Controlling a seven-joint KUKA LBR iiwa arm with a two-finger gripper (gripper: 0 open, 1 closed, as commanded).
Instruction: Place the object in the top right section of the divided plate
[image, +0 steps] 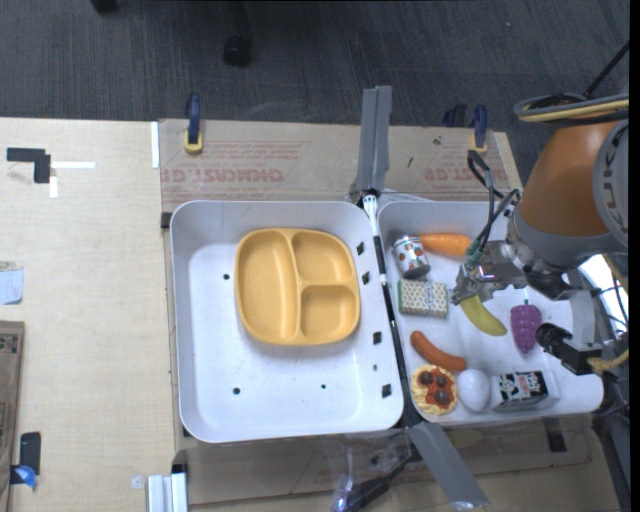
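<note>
A yellow divided plate (297, 285) lies in the left bin, with one long section on its left and two smaller sections on its right. The top right section (322, 255) holds nothing. My gripper (472, 284) hangs over the right bin, just above the upper end of a yellow banana (483, 317). Around it lie a carrot (446, 243), a small can (410, 256), a patterned cracker box (423, 297) and purple grapes (526, 325). The finger gap is too small to read here.
Further down the right bin (585, 400) lie a sausage (437, 351), a small pizza (433, 390), a white egg (472, 389) and a milk carton (522, 387). The left bin (210, 360) has bare floor around the plate. A grey divider (376, 150) rises between the bins.
</note>
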